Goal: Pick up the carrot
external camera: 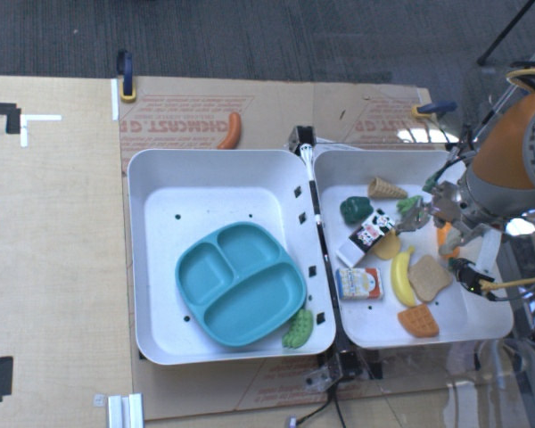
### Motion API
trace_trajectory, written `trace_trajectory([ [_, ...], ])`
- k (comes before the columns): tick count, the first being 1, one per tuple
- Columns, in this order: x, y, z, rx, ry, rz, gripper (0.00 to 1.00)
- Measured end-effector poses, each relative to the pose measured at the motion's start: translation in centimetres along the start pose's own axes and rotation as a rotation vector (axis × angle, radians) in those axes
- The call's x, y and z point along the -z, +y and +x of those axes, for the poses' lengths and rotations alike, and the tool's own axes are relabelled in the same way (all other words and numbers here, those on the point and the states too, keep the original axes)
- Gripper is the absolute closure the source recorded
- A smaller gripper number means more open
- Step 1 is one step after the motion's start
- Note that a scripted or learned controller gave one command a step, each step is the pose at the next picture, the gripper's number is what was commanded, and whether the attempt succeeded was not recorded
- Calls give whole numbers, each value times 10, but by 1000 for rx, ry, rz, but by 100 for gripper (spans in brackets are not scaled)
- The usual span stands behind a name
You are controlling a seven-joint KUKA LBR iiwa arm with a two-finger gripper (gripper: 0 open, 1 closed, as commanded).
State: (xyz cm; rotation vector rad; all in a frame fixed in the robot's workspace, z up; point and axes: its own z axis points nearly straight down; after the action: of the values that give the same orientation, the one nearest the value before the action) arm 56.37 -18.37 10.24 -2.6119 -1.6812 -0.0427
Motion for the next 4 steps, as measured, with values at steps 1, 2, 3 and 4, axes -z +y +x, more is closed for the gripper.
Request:
trace_trajectory([
  [1,6,1,-5,8,-20,-15,100],
  [2,-6,-60,-19,458,-46,-15,100],
  [3,-8,-27,42,637,-49,-16,100],
  [4,8,-63,-55,558,-46,-2,100],
])
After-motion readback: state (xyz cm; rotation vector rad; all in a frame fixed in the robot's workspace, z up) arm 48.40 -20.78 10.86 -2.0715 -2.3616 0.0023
